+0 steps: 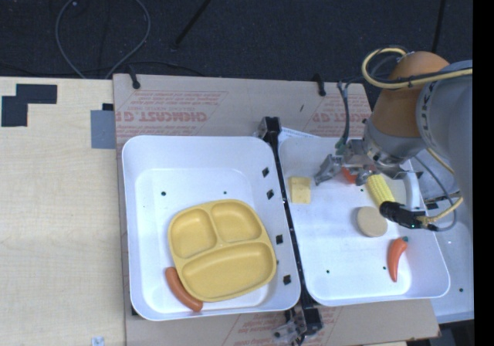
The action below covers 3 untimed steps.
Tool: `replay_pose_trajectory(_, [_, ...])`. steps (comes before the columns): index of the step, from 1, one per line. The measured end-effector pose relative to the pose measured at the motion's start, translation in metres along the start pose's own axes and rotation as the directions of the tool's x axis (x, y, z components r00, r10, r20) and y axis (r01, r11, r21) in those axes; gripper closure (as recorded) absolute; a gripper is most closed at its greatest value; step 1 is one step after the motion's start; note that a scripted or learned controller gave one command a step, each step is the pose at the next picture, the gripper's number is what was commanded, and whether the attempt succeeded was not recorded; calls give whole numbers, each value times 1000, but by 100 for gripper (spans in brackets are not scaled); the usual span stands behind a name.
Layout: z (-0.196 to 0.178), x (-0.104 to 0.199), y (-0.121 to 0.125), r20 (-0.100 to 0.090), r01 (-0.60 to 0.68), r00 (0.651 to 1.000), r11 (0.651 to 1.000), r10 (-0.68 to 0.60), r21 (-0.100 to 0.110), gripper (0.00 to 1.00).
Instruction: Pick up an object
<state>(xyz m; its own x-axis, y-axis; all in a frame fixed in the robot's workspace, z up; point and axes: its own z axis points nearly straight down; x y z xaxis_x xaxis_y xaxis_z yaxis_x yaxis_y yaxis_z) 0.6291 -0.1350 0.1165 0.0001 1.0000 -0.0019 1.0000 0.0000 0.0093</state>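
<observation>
My gripper hangs low over the back of the right bin, under the grey arm and its orange band. A yellow corn cob lies right beside it, and a small red piece shows just under it. Nearby in the same bin lie a pale yellow cheese block, a tan round disc and an orange-red chili pepper. Nothing is visibly lifted off the bin floor.
The left bin holds a yellow divided plate with an orange sausage at its front left edge. A black divider runs between the bins. Cables loop around the arm at the right.
</observation>
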Motion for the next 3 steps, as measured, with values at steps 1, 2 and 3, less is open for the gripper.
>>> replay_pose_trajectory(1, [-4,0,-3,-2,-3,1000,1000,3,11,100])
replay_pose_trajectory(2, [-48,-6,-4,-1,-5,1000,1000,5,7,100])
replay_pose_trajectory(3, [-99,-7,-3,-1,1,1000,1000,-1,6,100])
